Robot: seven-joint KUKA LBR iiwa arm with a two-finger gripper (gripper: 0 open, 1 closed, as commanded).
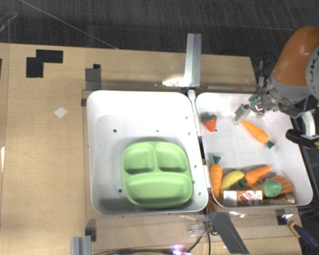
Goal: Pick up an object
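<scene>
The right bin (287, 153) holds the toy food. An orange carrot (255, 132) lies in its far half, and a red strawberry (209, 122) sits near the left wall. My gripper (249, 108) hangs just above and left of the carrot's upper end. It is open, with nothing between its fingers. Along the near wall lie a second carrot (216, 175), a yellow banana (231, 179), a third carrot (258, 173), a small labelled bottle (244, 197) and an orange piece with a green top (275, 186).
A green divided plate (157, 173) lies in the left bin (111, 116), towards its near side. A metal post (193, 57) stands behind the wall that the bins share. The arm's orange band (300, 52) looms over the right bin's far right corner.
</scene>
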